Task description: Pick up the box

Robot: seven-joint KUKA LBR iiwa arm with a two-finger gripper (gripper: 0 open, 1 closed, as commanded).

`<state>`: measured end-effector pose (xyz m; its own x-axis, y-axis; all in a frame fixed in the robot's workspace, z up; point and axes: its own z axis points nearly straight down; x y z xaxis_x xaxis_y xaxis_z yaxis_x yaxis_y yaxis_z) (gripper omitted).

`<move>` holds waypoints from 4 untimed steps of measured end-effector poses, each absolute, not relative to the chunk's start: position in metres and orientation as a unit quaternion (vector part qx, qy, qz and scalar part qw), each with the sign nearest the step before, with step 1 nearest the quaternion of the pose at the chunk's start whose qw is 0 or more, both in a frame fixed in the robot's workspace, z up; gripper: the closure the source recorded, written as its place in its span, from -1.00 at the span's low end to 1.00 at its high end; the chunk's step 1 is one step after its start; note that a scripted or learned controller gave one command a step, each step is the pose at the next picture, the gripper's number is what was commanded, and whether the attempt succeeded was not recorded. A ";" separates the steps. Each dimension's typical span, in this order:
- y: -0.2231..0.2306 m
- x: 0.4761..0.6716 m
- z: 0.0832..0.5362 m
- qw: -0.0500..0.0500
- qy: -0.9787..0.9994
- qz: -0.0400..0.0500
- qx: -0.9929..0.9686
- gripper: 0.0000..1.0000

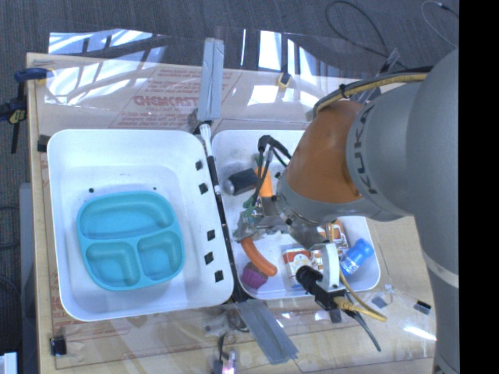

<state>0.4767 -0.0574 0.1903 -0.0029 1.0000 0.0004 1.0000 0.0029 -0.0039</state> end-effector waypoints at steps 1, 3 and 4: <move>-0.132 0.478 0.173 0.002 -0.740 0.001 -0.673 1.00; -0.106 0.552 0.214 0.001 -0.879 0.001 -0.476 1.00; -0.085 0.621 0.246 0.000 -0.893 0.000 -0.450 1.00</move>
<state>0.6211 -0.0852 0.2458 -0.5959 0.8031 -0.0005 0.8031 0.5959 0.0005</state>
